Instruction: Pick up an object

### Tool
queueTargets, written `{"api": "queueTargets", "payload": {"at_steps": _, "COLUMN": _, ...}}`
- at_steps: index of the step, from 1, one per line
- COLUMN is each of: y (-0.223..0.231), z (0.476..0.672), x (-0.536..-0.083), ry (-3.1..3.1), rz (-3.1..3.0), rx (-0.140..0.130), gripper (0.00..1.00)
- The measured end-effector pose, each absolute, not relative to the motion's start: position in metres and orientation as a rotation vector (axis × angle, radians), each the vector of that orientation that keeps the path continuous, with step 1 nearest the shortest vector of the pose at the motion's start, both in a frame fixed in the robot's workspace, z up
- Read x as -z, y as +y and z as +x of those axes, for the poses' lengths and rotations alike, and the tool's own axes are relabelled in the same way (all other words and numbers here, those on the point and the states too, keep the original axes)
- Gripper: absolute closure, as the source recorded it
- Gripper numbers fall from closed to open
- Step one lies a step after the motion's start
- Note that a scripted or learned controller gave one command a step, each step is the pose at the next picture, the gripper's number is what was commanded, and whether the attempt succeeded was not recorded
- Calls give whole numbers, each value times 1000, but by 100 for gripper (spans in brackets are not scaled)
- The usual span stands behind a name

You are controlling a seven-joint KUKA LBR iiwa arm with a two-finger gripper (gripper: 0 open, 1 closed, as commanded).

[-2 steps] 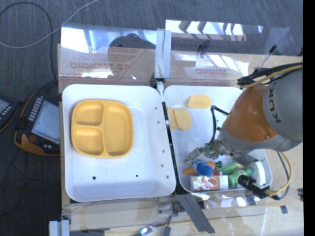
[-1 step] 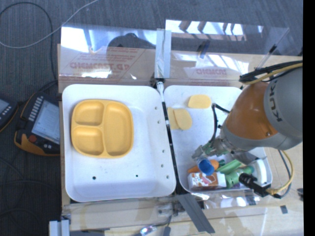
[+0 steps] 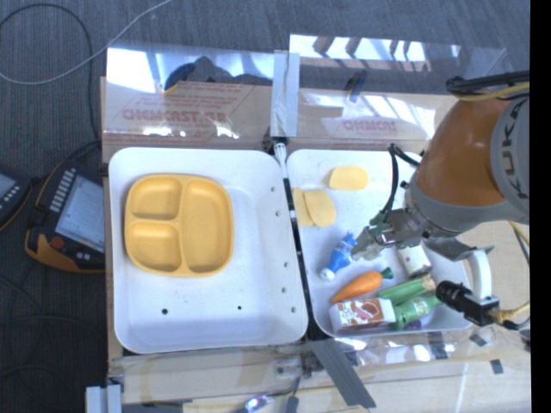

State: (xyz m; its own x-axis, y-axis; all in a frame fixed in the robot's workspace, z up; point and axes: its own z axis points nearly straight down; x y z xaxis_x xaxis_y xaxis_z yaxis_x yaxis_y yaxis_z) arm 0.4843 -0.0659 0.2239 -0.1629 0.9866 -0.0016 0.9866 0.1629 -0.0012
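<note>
The gripper (image 3: 376, 236) hangs low in the right bin (image 3: 379, 157) just beside the blue-and-white bottle (image 3: 339, 255); I cannot tell its state. A toy carrot (image 3: 357, 286) lies below it.

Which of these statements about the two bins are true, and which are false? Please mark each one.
1. The yellow divided plate lies in the left bin. True.
2. The carrot lies in the left bin. False: it lies in the right bin.
3. The pincer is over the right bin. True.
4. The blue and white bottle lies on the yellow divided plate. False: it lies in the right bin, left of the pincer.
5. The red carton lies near the right bin's front edge. True.
</note>
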Motion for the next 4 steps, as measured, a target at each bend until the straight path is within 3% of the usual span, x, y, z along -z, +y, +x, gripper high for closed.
{"api": "queueTargets", "payload": {"at_steps": 1, "y": -38, "z": 483, "x": -182, "ry": 2144, "rz": 2303, "rx": 5, "gripper": 100}}
{"api": "queueTargets", "payload": {"at_steps": 2, "y": -47, "z": 484, "x": -240, "ry": 2159, "rz": 2281, "rx": 5, "gripper": 100}}
{"api": "queueTargets", "payload": {"at_steps": 3, "y": -47, "z": 484, "x": -240, "ry": 2159, "rz": 2281, "rx": 5, "gripper": 0}}
{"api": "queueTargets", "payload": {"at_steps": 4, "y": -100, "z": 522, "x": -157, "ry": 2249, "rz": 2198, "rx": 5, "gripper": 0}}
